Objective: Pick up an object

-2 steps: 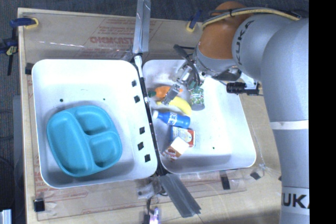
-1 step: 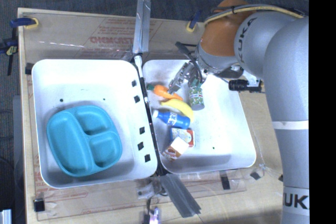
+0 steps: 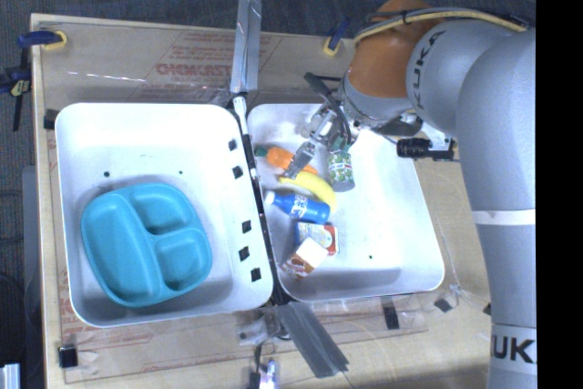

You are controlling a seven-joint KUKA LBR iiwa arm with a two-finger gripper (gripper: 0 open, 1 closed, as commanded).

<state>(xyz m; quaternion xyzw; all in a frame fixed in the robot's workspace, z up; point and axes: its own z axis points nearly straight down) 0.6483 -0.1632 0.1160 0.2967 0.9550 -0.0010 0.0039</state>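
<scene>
My gripper point(image 3: 301, 158) reaches into the right bin point(image 3: 401, 232) from the upper right and hangs low over the pile at its back left. Its tip sits between an orange carrot-like piece point(image 3: 276, 158) and a yellow banana point(image 3: 311, 186). A small clear bottle with a green label point(image 3: 341, 169) stands just to the right of the gripper. Below the banana lies a blue can point(image 3: 301, 207), and nearer the front a red and white carton point(image 3: 312, 251). Nothing shows as lifted.
The left bin point(image 3: 137, 127) holds a blue divided plate point(image 3: 146, 243). A black-clipped divider point(image 3: 246, 196) separates the bins. The arm's grey body point(image 3: 483, 105) covers the right bin's far right corner. The right half of the right bin's floor is bare.
</scene>
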